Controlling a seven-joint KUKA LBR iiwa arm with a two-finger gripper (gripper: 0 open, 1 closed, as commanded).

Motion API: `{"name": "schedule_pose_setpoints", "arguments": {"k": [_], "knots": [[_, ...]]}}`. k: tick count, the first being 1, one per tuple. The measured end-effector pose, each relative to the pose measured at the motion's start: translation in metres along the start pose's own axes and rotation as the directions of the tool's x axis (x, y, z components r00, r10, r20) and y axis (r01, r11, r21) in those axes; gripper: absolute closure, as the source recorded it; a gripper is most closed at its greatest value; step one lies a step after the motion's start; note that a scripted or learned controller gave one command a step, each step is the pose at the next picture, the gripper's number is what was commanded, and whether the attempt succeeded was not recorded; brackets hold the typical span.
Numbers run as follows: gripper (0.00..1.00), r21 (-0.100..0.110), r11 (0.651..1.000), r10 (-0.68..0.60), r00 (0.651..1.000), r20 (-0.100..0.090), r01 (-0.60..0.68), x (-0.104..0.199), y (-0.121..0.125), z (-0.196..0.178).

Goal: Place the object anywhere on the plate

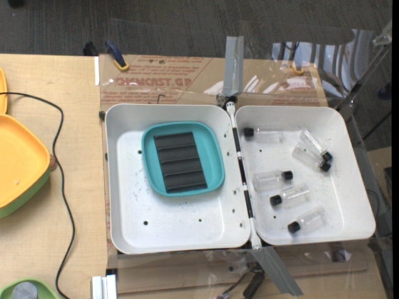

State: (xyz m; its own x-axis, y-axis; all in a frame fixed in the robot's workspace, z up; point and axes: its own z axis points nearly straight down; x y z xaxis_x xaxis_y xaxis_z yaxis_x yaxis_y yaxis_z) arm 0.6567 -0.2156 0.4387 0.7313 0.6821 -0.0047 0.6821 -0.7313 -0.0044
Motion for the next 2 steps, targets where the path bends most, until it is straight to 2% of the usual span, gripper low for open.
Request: {"name": "schedule_pose_setpoints", "arguments": {"k": [1, 2], "knots": [[0.0, 0.001, 0.996, 0.091, 0.996, 0.001, -0.091, -0.0022, -0.0043, 0.0006], [0.0, 0.0, 0.969, 0.248, 0.969, -0.001, -0.248, -0.0045, -0.0036, -0.0005]]}}
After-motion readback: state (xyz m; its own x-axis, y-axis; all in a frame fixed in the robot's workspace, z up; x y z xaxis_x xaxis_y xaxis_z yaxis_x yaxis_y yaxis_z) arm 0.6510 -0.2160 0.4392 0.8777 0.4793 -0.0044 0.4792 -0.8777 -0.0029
